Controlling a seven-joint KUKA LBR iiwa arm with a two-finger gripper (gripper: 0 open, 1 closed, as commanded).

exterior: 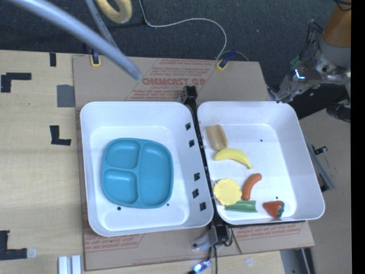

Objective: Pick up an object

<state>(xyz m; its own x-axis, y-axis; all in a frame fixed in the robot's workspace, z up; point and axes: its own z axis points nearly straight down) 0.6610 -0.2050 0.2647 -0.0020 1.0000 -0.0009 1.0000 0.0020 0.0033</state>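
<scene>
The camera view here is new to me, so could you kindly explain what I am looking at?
You are looking down at a slant from one fixed camera above a bench. Two shallow white bins sit side by side. The left bin holds a blue divided plate. The right bin holds toy food: a tan bread piece, a banana, a sausage, a yellow round piece, a green piece and a red piece. The robot arm enters at the upper right, its gripper outside the bins, holding nothing visible.
</scene>
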